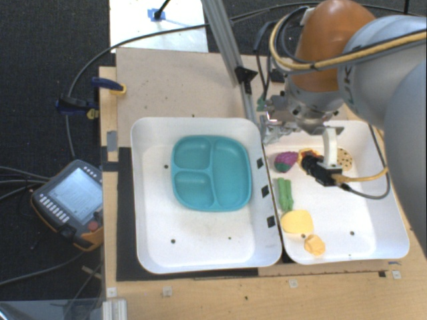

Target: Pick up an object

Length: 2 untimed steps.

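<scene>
My gripper (272,131) hangs over the far left corner of the right bin (373,239), just above the divider between the bins. A purple bunch of grapes (285,160) lies a little in front of it, apart from it. Nearer the front along the bin's left side lie a green pod-like piece (285,193), a yellow piece (297,222) and a small orange-yellow piece (314,245). A speckled cookie (344,157) and a small orange item (308,155) sit to the right of the grapes, partly hidden by the arm's hardware.
The left bin (153,239) holds a teal divided plate (211,173). The arm's bulky grey and orange wrist (327,42) covers the far right of the right bin. A slanted metal pole (227,39) stands behind the bins.
</scene>
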Available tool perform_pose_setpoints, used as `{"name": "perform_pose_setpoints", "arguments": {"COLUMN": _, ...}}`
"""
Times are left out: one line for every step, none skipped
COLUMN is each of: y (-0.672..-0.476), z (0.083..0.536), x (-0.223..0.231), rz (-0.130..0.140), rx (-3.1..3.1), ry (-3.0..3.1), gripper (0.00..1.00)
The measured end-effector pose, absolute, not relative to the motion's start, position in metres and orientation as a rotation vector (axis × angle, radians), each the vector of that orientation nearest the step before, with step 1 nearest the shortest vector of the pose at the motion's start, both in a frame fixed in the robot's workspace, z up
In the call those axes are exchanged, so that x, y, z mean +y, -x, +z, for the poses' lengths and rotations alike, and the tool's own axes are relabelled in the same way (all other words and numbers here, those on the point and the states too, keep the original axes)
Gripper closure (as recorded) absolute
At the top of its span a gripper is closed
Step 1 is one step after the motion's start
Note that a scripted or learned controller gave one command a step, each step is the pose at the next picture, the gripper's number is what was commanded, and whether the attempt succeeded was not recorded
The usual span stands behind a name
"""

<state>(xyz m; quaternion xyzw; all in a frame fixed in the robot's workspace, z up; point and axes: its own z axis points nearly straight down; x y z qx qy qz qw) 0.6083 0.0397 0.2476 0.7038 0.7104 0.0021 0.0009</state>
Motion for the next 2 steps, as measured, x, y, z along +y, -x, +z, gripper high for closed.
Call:
{"name": "perform_pose_setpoints", "arguments": {"y": -0.6224, "z": 0.2268, "x": 0.097, "rz": 0.004, "rx": 2.232, "ry": -2.21, "gripper": 1.0}}
{"name": "perform_pose_setpoints", "arguments": {"y": -0.6222, "z": 0.2278, "x": 0.0934, "rz": 0.002, "rx": 2.227, "ry": -2.214, "gripper": 0.0}}
